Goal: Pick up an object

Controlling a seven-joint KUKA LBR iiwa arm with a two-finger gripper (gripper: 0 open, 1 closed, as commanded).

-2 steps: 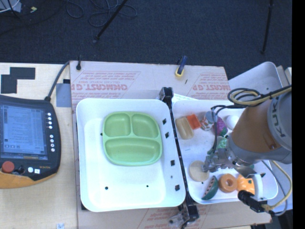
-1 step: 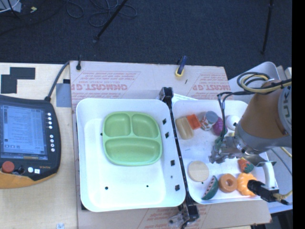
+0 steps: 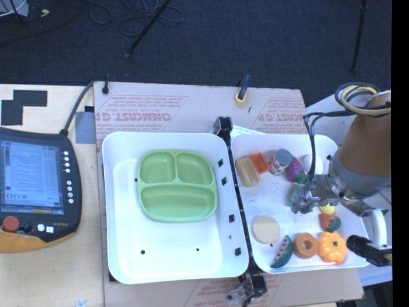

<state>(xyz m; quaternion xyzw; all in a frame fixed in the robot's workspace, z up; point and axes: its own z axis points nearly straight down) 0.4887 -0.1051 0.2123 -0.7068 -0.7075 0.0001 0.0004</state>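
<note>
I see the arm (image 3: 367,149) coming in from three o'clock, its wrist bent down over the right bin (image 3: 265,155) with the gripper (image 3: 305,197) low near the bin's middle. Whether it is apart or together, I cannot tell; nothing visibly sits between its tips.

At the bin's twelve o'clock lie a tan block (image 3: 247,171), an orange block (image 3: 259,163), a small jar (image 3: 278,161) and a purple piece (image 3: 294,169). Toward six o'clock I make out a beige disc (image 3: 266,229), a watermelon slice (image 3: 282,251), an orange ring (image 3: 306,245) and a pumpkin (image 3: 331,247).

The left bin (image 3: 121,235) holds a green divided plate (image 3: 176,185), three compartments, toward its twelve o'clock.
</note>
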